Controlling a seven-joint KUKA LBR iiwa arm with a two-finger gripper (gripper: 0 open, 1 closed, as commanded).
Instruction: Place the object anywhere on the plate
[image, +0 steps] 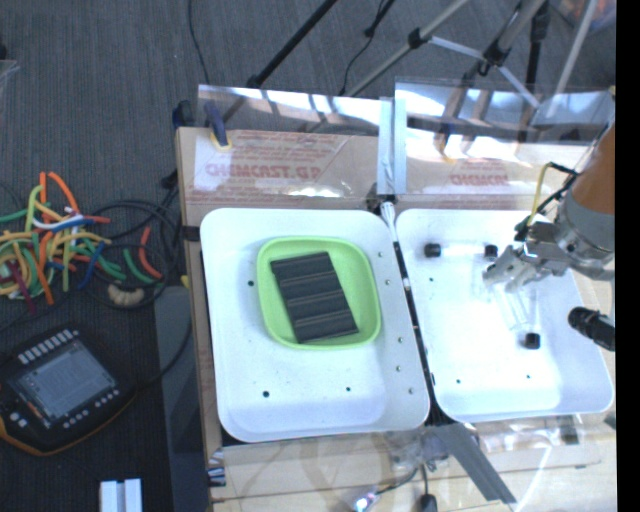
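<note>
A dark grey, ridged rectangular block (315, 297) lies flat on the green plate (268, 262) in the middle of the left bin (300, 400). The block rests fully inside the plate's rim, turned slightly off the plate's axis. My gripper (518, 292) hangs over the right bin (480, 380), toward its right side and well away from the plate and block. I see nothing held at the gripper.
Three small black knobs (432, 250) (491, 251) (531, 340) sit on the right bin's floor, the last just below the gripper. A raised divider (400, 300) separates the two bins. Coloured cables (55, 240) and a teach pendant (60, 385) lie left of the bench.
</note>
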